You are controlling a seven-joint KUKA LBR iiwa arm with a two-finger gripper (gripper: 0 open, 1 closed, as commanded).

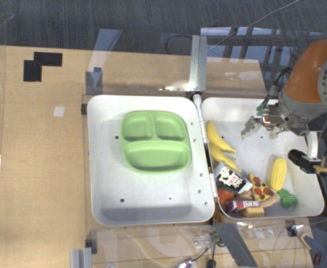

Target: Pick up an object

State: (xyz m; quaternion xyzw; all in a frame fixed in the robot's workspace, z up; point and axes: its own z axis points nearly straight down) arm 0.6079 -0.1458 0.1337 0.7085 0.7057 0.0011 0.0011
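Camera view: your gripper (251, 128) hovers high in right bin (314, 205), fingers slightly apart, holding nothing. Bananas (219, 145) nearest, at eight o'clock from claw, long axis eleven-to-five. Corn (278, 173) at five o'clock.

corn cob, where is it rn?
The corn cob stands on end in the right bin, near its right wall, above the broccoli and right of the pizza slice.

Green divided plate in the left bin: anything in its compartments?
Empty. The green plate lies flat, all three compartments bare; the toy food sits in the right bin.
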